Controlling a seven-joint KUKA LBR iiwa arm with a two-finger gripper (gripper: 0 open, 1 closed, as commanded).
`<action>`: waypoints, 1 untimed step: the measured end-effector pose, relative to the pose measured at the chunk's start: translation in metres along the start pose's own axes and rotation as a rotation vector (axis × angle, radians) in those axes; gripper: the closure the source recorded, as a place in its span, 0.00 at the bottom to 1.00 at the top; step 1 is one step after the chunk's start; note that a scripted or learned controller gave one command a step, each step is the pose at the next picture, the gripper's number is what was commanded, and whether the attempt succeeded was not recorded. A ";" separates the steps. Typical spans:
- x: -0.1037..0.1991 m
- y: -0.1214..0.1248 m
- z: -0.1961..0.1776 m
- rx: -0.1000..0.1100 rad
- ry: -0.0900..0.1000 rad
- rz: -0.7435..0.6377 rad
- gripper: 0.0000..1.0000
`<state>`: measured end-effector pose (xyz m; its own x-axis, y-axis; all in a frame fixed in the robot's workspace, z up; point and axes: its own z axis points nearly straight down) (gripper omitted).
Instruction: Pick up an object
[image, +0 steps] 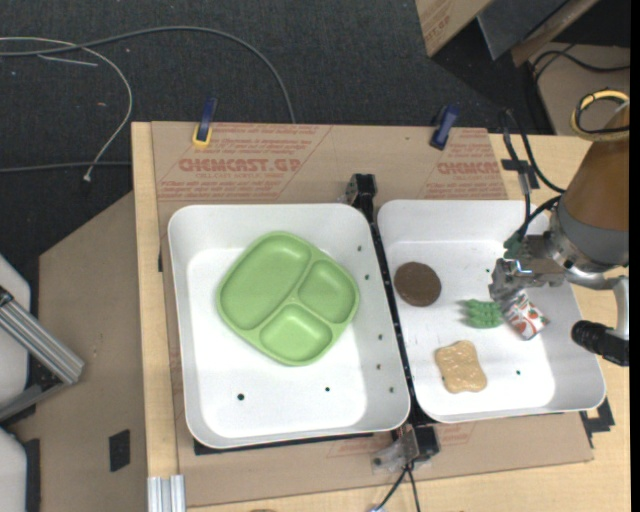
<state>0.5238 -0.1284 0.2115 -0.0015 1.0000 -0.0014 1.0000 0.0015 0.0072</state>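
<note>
In the right bin (440, 400) lie a brown round disc (417, 283), a green leafy toy (483, 313), a tan cookie-shaped piece (460, 366) and a small red-and-white object (524, 320). My gripper (507, 283) hangs over the right part of this bin, just above the green toy and the red-and-white object. Its metal tip sits close to both. Whether anything is between the fingers cannot be made out.
The left bin (200, 400) holds a green divided plate (288, 297). A black clamp (361, 189) sits at the top of the seam between the bins. Blue clips (206, 118) pin the cardboard at the back. The arm's orange band (606, 180) rises at the right.
</note>
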 end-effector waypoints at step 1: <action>0.000 0.002 -0.054 -0.001 0.000 0.000 1.00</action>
<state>0.5254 -0.1285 0.2658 -0.0016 1.0000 -0.0016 1.0000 0.0016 0.0078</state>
